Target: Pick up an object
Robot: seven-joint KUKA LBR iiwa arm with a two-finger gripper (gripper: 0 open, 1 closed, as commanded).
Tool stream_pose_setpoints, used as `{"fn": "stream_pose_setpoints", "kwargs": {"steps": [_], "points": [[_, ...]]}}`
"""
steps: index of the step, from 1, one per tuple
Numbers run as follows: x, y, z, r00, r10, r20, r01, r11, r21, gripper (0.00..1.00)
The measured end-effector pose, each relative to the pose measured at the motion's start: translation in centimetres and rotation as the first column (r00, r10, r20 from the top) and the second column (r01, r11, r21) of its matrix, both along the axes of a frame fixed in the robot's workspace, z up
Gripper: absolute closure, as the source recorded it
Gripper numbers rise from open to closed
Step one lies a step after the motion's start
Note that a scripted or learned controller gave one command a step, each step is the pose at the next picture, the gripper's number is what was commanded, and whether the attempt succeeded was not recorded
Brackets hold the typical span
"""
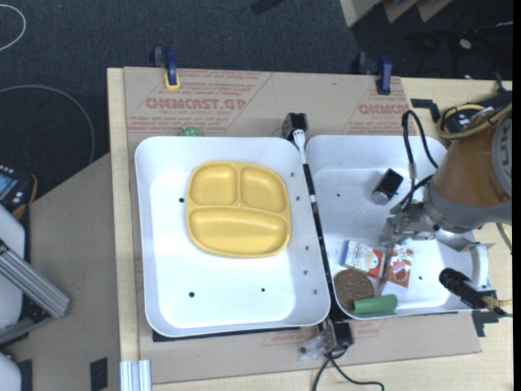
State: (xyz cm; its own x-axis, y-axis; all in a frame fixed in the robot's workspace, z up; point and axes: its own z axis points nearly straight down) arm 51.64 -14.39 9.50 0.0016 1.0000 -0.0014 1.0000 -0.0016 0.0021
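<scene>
We note the brown board (269, 112), well up-left of the gripper (399, 233), printed CHEMCAST. The right bin (342, 186) lies beneath the gripper. The likeliest pick, the red packet (400, 269), sits just below the gripper in view, long axis roughly up-down, label unreadable. We cannot tell the gripper's spread.

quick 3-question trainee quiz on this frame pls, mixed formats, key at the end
1. True or false: the yellow divided plate lies in the right bin.
2. Which thing lies nearest the right bin's front rim? A) green cylinder B) white-and-orange packet C) red packet
3. Fill in: the gripper is over the ___ bin.
Key: 1 false, it lies in the left bin; 2 A; 3 right.
</scene>
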Motion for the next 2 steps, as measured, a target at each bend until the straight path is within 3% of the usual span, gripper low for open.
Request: {"fn": "stream_pose_setpoints", "kwargs": {"steps": [1,2], "points": [[0.0,0.0,-0.1,1.0,-0.001,-0.001,0.001,1.0,0.0,0.0],[8.4,-0.5,-1.0,1.0,0.005,0.006,-0.005,1.0,-0.001,0.0]]}}
